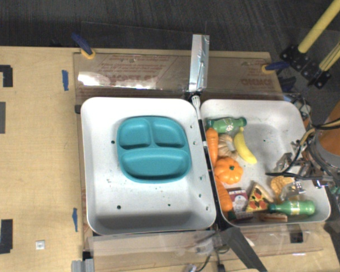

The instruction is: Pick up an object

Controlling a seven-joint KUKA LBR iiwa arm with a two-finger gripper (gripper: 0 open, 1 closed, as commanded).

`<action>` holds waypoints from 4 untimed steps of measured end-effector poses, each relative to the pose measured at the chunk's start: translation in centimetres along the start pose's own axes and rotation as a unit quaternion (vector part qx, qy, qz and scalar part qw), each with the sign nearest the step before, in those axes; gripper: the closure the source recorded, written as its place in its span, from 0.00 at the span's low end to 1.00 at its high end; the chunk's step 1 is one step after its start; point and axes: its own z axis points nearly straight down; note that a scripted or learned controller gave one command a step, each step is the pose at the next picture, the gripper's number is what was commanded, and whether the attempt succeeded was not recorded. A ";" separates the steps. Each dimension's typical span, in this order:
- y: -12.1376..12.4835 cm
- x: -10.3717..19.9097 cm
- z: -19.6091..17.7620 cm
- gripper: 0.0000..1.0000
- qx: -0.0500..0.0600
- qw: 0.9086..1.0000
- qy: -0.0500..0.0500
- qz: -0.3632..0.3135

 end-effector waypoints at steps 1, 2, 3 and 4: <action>0.3 -5.7 1.7 1.00 -0.005 0.987 0.009 -0.162; 3.5 -15.3 -9.2 1.00 -0.007 0.962 0.007 -0.272; 4.6 -17.8 -10.1 1.00 -0.008 0.963 0.009 -0.268; 2.9 -17.7 -11.9 1.00 -0.007 0.970 0.009 -0.243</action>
